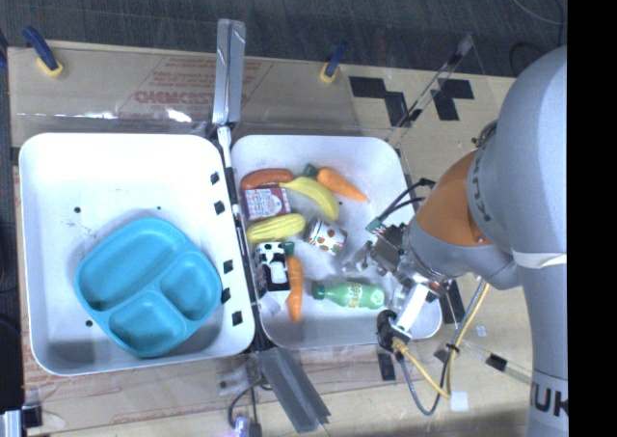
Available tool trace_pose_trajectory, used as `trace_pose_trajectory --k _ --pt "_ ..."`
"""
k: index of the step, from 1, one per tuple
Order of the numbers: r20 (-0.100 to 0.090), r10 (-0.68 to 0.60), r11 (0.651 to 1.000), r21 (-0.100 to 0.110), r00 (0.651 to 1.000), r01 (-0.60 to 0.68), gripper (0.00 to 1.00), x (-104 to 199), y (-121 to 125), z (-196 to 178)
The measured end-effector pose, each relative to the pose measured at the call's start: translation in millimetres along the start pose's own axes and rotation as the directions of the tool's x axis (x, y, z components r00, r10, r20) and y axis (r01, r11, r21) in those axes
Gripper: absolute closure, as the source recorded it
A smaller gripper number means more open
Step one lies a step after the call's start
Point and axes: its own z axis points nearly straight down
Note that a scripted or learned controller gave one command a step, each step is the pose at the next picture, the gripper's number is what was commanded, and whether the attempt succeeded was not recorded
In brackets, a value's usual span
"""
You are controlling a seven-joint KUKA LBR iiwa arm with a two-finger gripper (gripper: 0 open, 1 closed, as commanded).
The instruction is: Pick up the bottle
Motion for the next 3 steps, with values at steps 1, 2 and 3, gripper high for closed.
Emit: trace_pose_trajectory --k 1,2,3 --pt "0.002 0.607 0.794 0.005 0.794 -0.607 0.00 19 -2 1" --pt "0.002 0.454 0.891 0.004 0.891 -0.454 0.00 10 26 -16" --pt "0.002 0.345 0.939 0.003 0.939 -0.345 0.00 67 -58 1"
